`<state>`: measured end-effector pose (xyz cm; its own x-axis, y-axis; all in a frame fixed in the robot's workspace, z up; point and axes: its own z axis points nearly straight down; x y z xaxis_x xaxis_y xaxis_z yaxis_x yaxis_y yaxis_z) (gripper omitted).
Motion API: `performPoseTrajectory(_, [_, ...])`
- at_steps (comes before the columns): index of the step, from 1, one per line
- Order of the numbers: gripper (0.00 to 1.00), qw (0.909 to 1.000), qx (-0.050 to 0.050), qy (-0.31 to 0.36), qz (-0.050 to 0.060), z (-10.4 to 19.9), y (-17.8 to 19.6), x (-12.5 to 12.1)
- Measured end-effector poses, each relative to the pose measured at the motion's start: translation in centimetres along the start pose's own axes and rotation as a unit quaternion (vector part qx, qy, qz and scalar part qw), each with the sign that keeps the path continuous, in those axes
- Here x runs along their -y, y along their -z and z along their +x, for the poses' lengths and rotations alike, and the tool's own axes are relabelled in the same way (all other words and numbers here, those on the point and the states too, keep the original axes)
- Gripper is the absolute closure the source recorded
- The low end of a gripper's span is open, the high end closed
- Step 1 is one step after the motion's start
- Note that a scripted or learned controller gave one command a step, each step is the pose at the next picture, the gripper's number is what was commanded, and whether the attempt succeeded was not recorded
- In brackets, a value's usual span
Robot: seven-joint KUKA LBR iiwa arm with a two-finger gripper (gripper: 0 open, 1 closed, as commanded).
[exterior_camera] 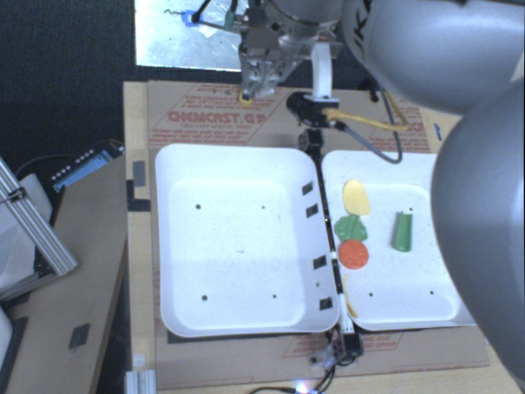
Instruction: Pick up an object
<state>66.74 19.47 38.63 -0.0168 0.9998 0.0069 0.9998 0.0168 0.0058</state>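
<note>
The right bin holds a pale yellow piece, a green leafy piece just below it, and a round red-orange piece touching the leafy one. A green block stands apart to their right. A thin yellow sliver lies against the bin's left wall. My gripper hangs high over the cardboard behind the left bin, far from all these objects. A small yellowish spot shows at its tip; what it is cannot be made out.
A black divider with clips runs between the bins. A cable and black fitting sit behind the bins. The big grey arm covers the upper right. An aluminium rail lies at the left.
</note>
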Motion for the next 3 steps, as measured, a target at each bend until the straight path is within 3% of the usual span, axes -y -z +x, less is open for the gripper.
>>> performPoseTrajectory(1, [1.00,1.0000,0.002,-0.004,0.001,4.3,1.7,-0.1])
performPoseTrajectory(2, [1.00,1.0000,0.002,-0.005,-0.002,4.1,10.2,-0.2])
performPoseTrajectory(3, [1.00,1.0000,0.003,-0.006,-0.001,4.1,15.2,-0.2])
